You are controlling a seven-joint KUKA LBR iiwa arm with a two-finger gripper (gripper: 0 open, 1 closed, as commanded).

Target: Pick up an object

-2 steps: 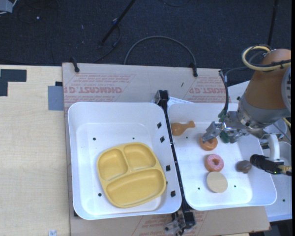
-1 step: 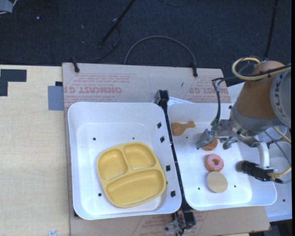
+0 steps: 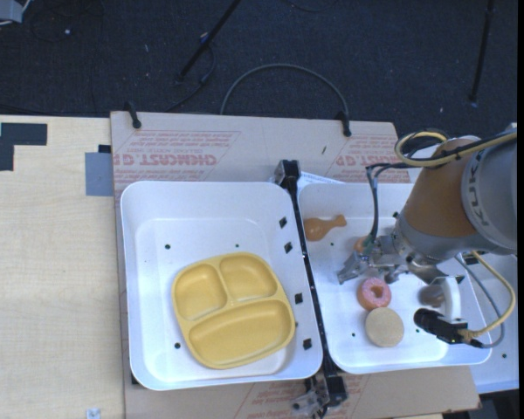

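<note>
Toward the middle of the bin on the view's right lies a pink doughnut, the likeliest target. The gripper is low over the bin floor, just beside the doughnut's upper-left edge and not centred over it. You cannot tell from this angle whether the gripper is released or clenched; nothing is seen held.

- Tan round disc: just below the doughnut, touching or nearly so.
- Orange drumstick-shaped piece: apart, up near the black divider.
- Neighbouring bin: holds a yellow sectioned plate.

Risks, as judged:
- Offset approach. Closing here may catch only the doughnut's rim, or air, and flick it away.
- A push downward in the view would drive the doughnut into the tan disc and shift both.
- The doughnut looks rounded and smooth, so expect slip on a shallow pinch.

Both bins rest on a printed cardboard sheet laid over a pale wood surface. Beyond it you see dark carpet with loose cables.
</note>
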